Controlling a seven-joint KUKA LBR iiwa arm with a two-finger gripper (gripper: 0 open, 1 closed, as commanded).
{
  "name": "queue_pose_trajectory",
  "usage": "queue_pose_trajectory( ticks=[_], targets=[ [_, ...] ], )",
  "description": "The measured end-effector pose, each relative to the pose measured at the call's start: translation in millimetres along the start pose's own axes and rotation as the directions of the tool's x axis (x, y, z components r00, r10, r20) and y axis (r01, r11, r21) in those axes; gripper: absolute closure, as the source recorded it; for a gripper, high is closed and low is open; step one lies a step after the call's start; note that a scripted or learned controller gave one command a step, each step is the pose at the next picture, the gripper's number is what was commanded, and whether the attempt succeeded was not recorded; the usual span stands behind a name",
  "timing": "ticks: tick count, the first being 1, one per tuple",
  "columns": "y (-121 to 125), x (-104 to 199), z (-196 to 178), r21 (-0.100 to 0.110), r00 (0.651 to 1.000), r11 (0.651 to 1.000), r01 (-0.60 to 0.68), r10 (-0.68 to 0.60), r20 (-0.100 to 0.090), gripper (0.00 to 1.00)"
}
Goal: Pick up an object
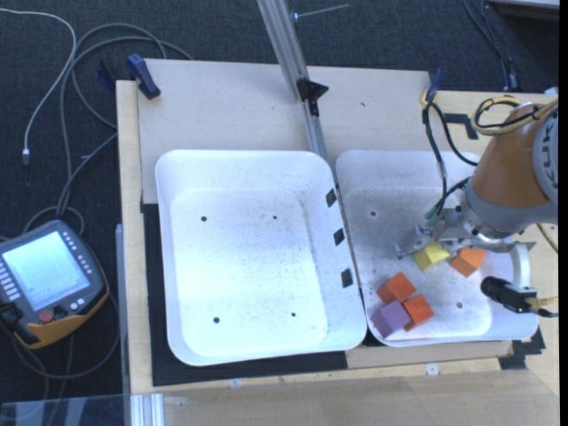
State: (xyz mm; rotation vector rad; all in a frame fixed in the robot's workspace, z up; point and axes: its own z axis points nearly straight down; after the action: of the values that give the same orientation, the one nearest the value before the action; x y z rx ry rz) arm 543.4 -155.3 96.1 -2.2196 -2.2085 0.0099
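A: Where is the tool [428,240] now?

B: Low in the right bin [382,171], near the middle of its floor, touching or just over the yellow block [433,256]; whether it has hold of anything I cannot tell, for the wrist and its cables cover the working end.

A: And the rest of the blocks?

B: All in that same bin, toward its front edge; an orange block [469,260] just beside the yellow one on the arm's side; another orange one [397,287] nearer the front; a third orange [418,310] touching a purple block [389,318] close to the front left corner; the left bin [177,171] carries nothing I can make out.

A: So yellow is the one to go for?

B: I judge so; it lies closest to the tool; yet its orange neighbour sits so near that a descent may nudge one into the other.

A: How would you do it well?

B: Centre over the yellow block alone; turn the wrist so the closing line runs away from the orange one, if the program allows; go straight down, close firmly, then lift slowly and watch whether the block rises with the tool; if it stays on the bin floor, count the try as missed.

A: Any other hazard?

B: The block looks tilted, so it may slip on closing.
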Motion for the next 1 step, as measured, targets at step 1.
queue_pose_trajectory(
  ticks=[1],
  targets=[
    [5.6, 2.3, -14.5, -0.014, 1.0, 1.0, 0.005, -0.005, 0.002, 1.0]
  ],
)
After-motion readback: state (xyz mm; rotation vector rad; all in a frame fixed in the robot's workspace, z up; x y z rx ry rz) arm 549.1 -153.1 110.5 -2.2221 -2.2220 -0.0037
